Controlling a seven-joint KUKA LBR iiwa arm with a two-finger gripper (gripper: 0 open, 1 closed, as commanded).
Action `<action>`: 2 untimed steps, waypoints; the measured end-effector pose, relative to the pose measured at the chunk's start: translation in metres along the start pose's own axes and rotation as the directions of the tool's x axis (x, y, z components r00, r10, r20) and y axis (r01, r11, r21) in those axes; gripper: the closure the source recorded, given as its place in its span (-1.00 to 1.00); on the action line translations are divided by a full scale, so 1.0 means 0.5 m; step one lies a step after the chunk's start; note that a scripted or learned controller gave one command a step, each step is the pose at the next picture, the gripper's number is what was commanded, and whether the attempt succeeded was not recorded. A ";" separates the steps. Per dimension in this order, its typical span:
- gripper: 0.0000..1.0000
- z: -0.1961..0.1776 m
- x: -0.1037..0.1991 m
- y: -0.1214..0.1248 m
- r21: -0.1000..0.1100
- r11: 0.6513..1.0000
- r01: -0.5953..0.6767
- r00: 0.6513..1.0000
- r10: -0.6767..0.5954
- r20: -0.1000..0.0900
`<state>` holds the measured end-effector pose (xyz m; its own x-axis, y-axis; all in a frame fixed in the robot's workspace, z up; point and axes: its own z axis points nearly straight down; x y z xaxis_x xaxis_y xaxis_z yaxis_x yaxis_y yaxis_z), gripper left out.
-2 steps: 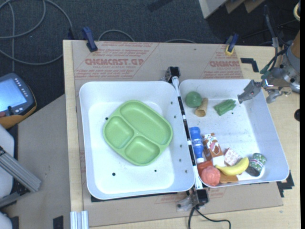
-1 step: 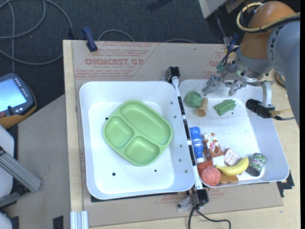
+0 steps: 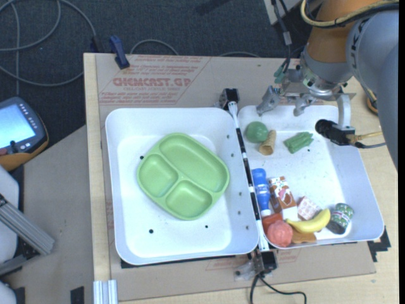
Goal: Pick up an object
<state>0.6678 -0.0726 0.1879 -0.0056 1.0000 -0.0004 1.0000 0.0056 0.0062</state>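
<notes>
Over the far rim of the right bin (image 3: 345,170), just beyond the green ball (image 3: 256,132): hangs on the arm (image 3: 342,37) with jaws apart and nothing between them. Looks like the approach step, with no grasp made yet.

Has plenty to choose from. Nearest below: the ball, touching a small cone (image 3: 267,143), and a green wedge (image 3: 298,142) just beside them with bare floor around it. Farther off, along the divider and packed into the near corner: a blue bottle (image 3: 259,185), a carton (image 3: 281,192), a banana (image 3: 310,223), a red fruit (image 3: 280,233), a can (image 3: 342,216), all crowded and touching. Across in the left bin (image 3: 126,138): a green tray (image 3: 183,176), broad and flat, probably a poor fit for the jaws.

Calls next for a short move toward the viewer and a straight descent, jaws straddling one item. Seems best aimed at the wedge; risks nudging the cone if aimed at the ball.
</notes>
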 end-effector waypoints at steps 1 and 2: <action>-1.00 0.006 0.290 -0.029 0.009 1.000 0.009 1.000 -0.009 -0.008; -1.00 0.006 0.328 0.000 0.003 1.000 -0.002 1.000 0.002 -0.002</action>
<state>0.6669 0.0914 0.1847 -0.0041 1.0000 0.0013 1.0000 0.0041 0.0027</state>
